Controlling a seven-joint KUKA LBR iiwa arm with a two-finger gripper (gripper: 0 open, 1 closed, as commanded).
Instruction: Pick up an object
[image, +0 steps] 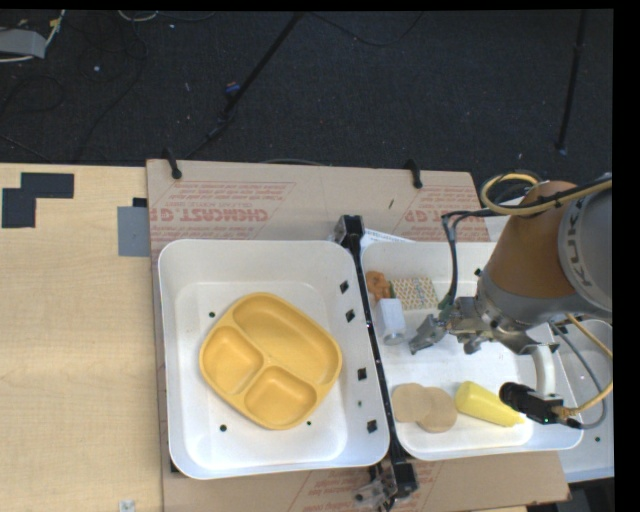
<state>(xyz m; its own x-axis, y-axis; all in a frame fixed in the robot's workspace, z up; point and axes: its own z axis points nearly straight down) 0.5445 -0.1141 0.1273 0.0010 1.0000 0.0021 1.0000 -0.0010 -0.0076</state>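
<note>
My gripper (447, 340) hangs over the middle of the right bin (455, 449), its two fingers spread apart and open with nothing between them. Left of it stands a small white cup-like piece (390, 318). Behind that lie an orange item (378, 285) and a patterned pale block (416, 293). Toward the front of the bin lie two tan round discs (424, 407) and a yellow wedge (487, 403), both in front of the gripper and apart from it.
The left bin (180, 300) holds a yellow divided plate (270, 359). A black divider rail (365, 340) runs between the two bins. My arm (540, 265) covers the right bin's right side. Cardboard lies under both bins.
</note>
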